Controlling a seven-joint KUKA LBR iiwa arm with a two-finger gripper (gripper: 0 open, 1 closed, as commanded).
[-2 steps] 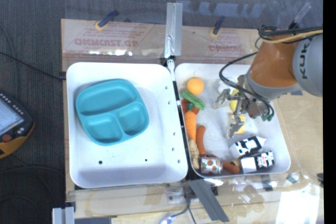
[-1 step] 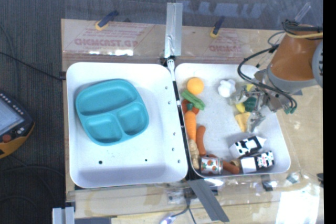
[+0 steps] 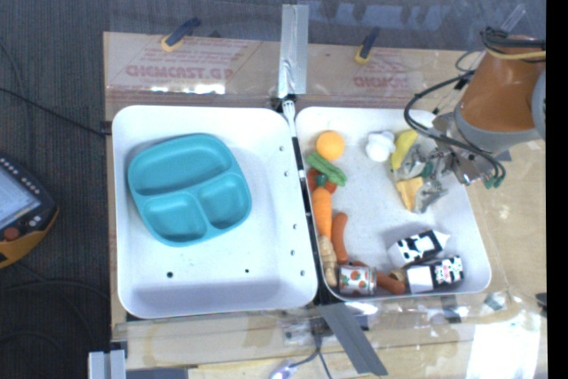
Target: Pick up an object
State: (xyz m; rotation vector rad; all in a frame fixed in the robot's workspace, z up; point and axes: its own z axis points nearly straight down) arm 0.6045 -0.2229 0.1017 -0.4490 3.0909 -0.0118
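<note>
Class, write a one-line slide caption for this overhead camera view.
Gripper reaches among toy foods in the right bin, beside a left bin holding a blue divided tray.

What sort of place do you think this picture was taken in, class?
Probably a robot test bench in a lab, not a kitchen. A robot arm reaches over two white bins, one holding toy food such as a carrot, the other a blue tray.

Two white bins [image 3: 213, 302] side by side; one blue divided tray [image 3: 188, 187]; one orange ball [image 3: 330, 144]; one carrot [image 3: 322, 210]; one white ball [image 3: 380, 146]; two black-and-white cartons [image 3: 419, 247]; one red can [image 3: 356, 278]; two clamps [image 3: 180, 33].
</note>
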